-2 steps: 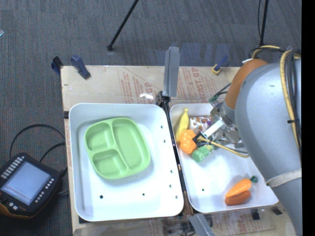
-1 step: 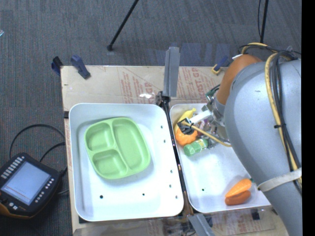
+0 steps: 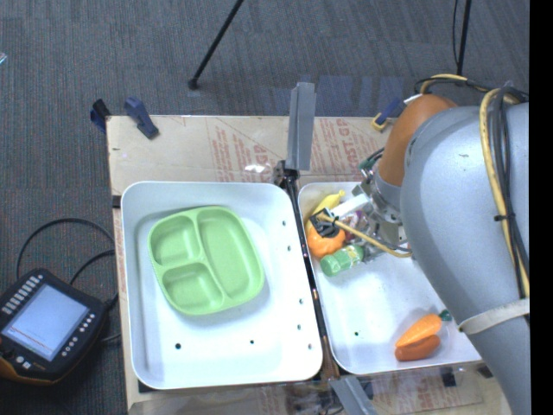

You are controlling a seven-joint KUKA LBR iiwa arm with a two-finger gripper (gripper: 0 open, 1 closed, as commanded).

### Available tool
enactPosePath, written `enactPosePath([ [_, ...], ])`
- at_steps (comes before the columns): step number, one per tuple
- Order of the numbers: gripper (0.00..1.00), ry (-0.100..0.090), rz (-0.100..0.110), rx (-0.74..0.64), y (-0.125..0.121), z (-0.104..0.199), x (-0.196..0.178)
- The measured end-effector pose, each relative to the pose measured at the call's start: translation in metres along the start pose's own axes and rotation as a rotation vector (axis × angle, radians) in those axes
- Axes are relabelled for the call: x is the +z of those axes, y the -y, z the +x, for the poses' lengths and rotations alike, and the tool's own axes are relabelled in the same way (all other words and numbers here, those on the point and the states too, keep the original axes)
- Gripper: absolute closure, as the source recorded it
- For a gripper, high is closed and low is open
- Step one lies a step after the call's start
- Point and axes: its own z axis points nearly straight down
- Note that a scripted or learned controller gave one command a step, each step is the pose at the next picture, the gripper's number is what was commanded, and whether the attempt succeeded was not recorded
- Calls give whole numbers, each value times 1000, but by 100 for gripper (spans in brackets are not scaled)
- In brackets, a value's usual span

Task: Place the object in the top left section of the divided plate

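A green divided plate [image 3: 226,253] lies in the left white bin [image 3: 147,353], with its two small sections toward the left and one long section on the right. My gripper [image 3: 346,229] is low in the right bin [image 3: 371,318], at its far left corner, over a tight cluster of toys. That cluster holds a yellow piece [image 3: 328,201], an orange round piece [image 3: 320,244] and a green piece [image 3: 340,261]. The wrist hides part of the cluster. No toy shows clearly between the fingers.
An orange carrot toy [image 3: 420,337] lies at the near right of the right bin. The big grey arm [image 3: 467,223] covers that bin's right side. A narrow divider wall [image 3: 311,292] separates the bins. A tablet [image 3: 43,322] sits on the floor at left.
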Motion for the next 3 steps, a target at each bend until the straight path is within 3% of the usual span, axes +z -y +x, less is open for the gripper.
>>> enactPosePath([
  [1, 100, 11, 5, -9, 3, -1, -4],
  [2, 100, -12, -4, 33, 5, 3, 3],
  [3, 100, -2, 0, 25, 7, 2, -2],
])
